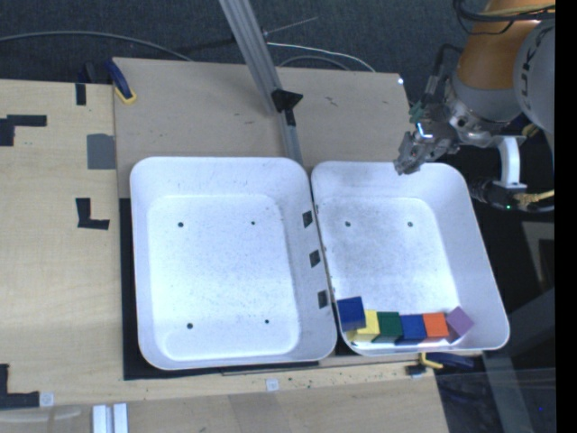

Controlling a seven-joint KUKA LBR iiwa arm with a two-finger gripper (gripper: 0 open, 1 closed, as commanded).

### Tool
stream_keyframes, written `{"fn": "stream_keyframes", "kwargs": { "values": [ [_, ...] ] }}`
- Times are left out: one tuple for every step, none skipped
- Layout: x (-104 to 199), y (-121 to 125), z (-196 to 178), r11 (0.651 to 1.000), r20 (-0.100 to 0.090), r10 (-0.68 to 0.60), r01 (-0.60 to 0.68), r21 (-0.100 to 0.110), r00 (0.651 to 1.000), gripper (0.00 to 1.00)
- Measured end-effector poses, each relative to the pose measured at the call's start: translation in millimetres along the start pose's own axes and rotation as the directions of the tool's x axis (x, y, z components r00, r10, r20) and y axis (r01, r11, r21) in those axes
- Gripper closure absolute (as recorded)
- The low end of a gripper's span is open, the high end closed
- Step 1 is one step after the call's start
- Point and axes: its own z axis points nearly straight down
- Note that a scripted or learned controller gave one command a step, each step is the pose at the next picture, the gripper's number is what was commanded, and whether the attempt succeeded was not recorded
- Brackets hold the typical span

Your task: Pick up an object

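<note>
End effector (407, 162) at right bin (469, 207) far rim, finger state unclear; six blocks (401, 324) along near wall.

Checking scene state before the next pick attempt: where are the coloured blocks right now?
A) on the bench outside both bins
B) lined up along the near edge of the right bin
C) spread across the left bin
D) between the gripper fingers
B: the coloured blocks sit in a row against the near wall of the right bin, while the gripper is up at that bin's far rim.
</note>
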Motion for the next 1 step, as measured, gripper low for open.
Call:
{"fn": "stream_keyframes", "kwargs": {
  "values": [
    [-58.5,28.1,161.3,1.0,0.0,-0.002,0.002,-0.003,1.0,1.0]
  ]
}}
